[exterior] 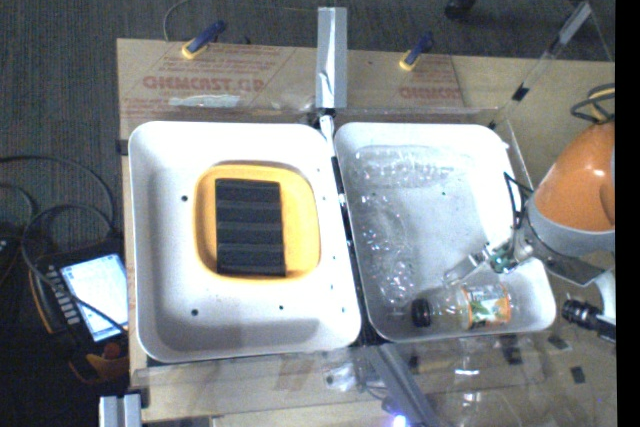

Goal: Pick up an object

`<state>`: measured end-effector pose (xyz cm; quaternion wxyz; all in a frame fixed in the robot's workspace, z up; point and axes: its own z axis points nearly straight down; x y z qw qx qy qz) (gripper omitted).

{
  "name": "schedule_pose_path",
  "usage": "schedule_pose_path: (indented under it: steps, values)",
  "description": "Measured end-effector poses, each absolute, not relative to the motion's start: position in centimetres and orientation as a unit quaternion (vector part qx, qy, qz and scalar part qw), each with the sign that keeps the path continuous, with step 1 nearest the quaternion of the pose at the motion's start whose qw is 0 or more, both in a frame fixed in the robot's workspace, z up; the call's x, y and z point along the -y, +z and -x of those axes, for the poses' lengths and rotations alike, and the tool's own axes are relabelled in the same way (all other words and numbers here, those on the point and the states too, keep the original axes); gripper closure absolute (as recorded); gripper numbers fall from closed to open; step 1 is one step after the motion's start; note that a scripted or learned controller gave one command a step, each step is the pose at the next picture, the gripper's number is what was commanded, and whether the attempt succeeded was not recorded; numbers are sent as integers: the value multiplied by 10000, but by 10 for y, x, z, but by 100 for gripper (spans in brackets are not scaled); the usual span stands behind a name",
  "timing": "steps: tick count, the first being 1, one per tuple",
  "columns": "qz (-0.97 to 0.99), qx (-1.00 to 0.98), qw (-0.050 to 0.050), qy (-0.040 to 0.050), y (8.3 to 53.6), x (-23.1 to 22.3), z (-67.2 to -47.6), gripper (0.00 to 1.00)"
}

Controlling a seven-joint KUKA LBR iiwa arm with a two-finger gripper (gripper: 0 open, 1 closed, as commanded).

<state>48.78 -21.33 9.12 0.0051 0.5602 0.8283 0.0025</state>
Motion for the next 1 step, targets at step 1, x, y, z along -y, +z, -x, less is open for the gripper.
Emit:
schedule_pose_path:
  steps: [1]
  values:
    - [-5600, -8284, 69, 43, 102, 212, -490, 100]
